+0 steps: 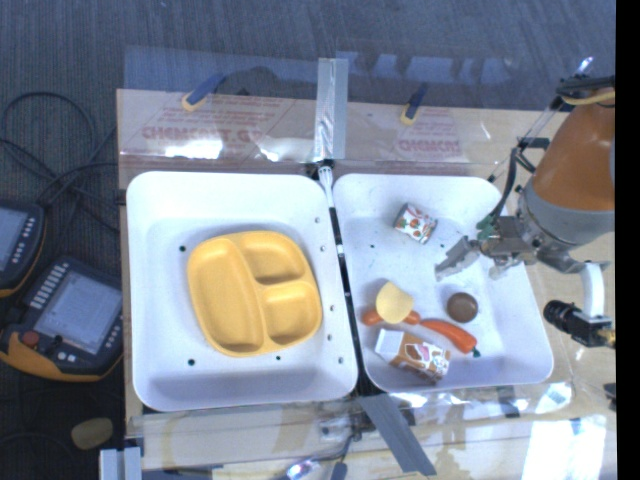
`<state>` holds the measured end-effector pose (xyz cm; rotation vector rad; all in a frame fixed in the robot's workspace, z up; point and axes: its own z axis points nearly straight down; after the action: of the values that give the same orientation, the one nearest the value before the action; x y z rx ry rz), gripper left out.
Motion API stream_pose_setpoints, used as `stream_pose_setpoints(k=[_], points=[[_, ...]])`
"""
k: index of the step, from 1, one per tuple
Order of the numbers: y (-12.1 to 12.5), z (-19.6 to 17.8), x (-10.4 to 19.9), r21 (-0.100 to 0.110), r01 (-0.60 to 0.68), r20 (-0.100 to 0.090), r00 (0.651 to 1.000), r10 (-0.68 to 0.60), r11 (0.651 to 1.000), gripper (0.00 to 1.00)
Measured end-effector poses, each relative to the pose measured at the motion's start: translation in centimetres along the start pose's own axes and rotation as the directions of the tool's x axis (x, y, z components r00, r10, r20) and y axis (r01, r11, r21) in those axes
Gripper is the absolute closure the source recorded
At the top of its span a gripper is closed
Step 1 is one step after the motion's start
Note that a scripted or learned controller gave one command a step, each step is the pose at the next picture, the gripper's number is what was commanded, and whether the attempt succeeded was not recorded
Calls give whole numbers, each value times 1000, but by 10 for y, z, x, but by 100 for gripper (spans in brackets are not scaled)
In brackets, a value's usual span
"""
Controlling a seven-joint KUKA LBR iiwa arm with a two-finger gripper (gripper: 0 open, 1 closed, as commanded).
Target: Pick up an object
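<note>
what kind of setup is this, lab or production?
Most likely a robotics lab test bench: two white bins taped side by side on a board, toy food like a carrot as grasp targets, and teach pendants with loose cables on the carpet.

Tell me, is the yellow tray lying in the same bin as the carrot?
No, the yellow tray lies in the left bin, while the carrot lies in the right bin.

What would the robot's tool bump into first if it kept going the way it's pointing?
The tool points left and slightly down across the right bin. It would probably meet the bin's white floor first, between the small printed carton and the brown ball; depth is unclear.
</note>
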<state>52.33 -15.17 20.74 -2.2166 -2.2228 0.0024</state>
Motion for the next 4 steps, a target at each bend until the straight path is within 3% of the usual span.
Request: stream_pose_setpoints(k=[1,2,3,4], points=[[-35,116,8,-11,97,3,995,-97,995,0],[-33,106,9,-13,97,2,995,-97,995,100],[-30,27,48,1,-124,1,992,124,992,100],[39,117,3,-11,-329,-2,944,329,944,100]])
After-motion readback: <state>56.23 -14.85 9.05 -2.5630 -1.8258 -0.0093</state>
